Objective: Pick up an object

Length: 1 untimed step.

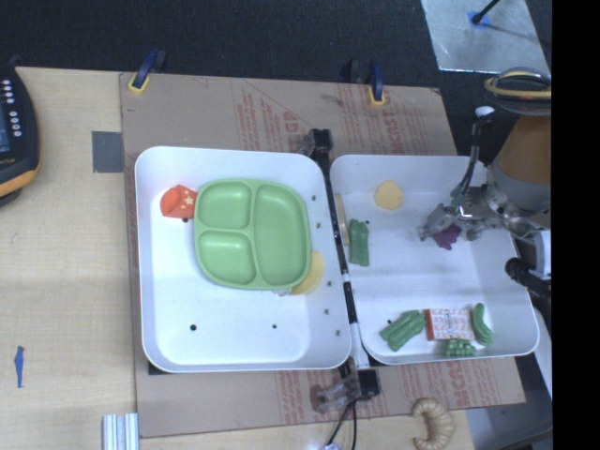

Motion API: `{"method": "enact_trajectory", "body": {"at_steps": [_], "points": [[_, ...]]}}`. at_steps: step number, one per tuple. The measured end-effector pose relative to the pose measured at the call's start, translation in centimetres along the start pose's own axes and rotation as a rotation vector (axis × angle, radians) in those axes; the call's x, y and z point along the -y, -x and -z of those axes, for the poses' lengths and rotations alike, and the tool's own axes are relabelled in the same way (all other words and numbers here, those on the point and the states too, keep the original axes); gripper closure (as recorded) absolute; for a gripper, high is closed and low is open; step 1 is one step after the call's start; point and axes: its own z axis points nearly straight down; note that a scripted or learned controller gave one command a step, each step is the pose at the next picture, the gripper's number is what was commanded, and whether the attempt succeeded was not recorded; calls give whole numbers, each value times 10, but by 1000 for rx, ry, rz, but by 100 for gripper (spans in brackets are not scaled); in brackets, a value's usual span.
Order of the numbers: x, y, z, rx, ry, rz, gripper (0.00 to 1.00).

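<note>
Purple object (446,239) lies in the right bin (412,289), toward its upper right, directly under the pincer (457,221). It is small and dark, and partly masked by the pincer, so its shape and long axis cannot be read with confidence. Whether the pincer is released or clenched on it cannot be told from this slanted view; contact is likely but not confirmed.

Arm (525,157) enters from the right and bends down over the bin's right wall. The purple object sits just below and slightly left of the pincer's centre, so any coming move turns on a short vertical relation, not a sideways reach. In my judgement this is the grasp stage: either closing or about to lift.

Other contents of the right bin: a yellow piece (388,195) near the top, well apart from the pincer; a green piece (358,244) by the left wall; a green pod (402,330), a printed packet (448,323) and another green item (481,323) along the bottom edge. None crowds the target.

Left bin (169,336) holds a green divided plate (252,233) and a red item (177,202) beside it.

Risk noted: a small object may slip free on lifting.
</note>
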Motion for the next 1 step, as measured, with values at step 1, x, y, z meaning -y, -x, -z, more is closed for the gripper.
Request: {"method": "enact_trajectory", "body": {"at_steps": [1], "points": [[-3,1,13,2,6,3,100]]}}
